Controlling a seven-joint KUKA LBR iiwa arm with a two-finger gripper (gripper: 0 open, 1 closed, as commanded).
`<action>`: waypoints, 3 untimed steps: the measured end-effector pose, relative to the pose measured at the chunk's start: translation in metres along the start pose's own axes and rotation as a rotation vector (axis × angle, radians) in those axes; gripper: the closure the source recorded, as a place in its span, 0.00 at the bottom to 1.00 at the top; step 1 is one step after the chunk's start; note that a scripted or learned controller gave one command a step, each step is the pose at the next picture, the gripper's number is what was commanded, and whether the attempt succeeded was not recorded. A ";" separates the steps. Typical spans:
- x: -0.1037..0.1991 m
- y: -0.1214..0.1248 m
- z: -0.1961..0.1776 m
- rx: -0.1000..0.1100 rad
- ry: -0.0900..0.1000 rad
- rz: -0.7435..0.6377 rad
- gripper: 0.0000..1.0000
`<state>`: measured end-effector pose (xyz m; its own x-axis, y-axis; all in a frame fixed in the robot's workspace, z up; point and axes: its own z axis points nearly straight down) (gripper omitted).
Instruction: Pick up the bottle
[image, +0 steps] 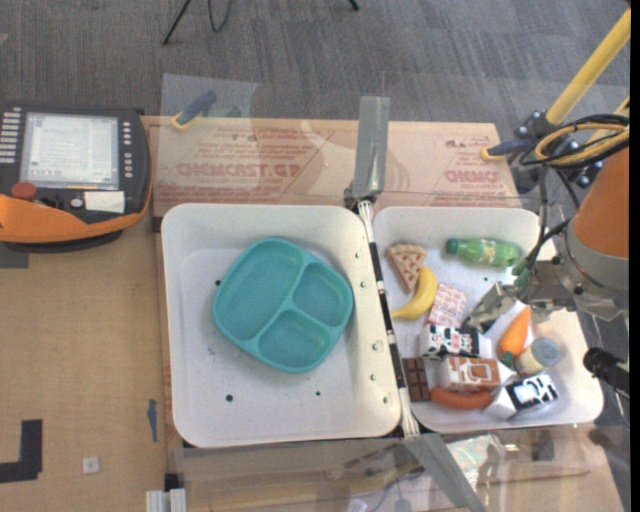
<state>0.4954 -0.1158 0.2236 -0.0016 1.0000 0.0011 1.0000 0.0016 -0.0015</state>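
Green bottle (483, 251) lies on side at back of right bin (455, 215), near waffle (407, 265) and banana (420, 295). Your gripper (493, 305) hangs low over bin middle, fingers spread apart, nothing between them. Bottle sits apart from gripper. Teal plate (283, 303) in left bin (190, 330).

Bench (80, 330): two white bins, left bin (190, 300), right bin (560, 410) at 3 o'clock; teach pendant (70, 170) at 10 o'clock.
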 end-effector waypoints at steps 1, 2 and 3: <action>-0.036 0.094 0.023 -0.004 -0.002 -0.095 0.00; -0.079 0.127 0.119 -0.003 -0.002 -0.023 0.00; -0.079 0.129 0.107 -0.008 -0.003 -0.023 1.00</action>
<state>0.6241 -0.1949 0.1161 -0.0247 0.9997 -0.0020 0.9997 0.0247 0.0069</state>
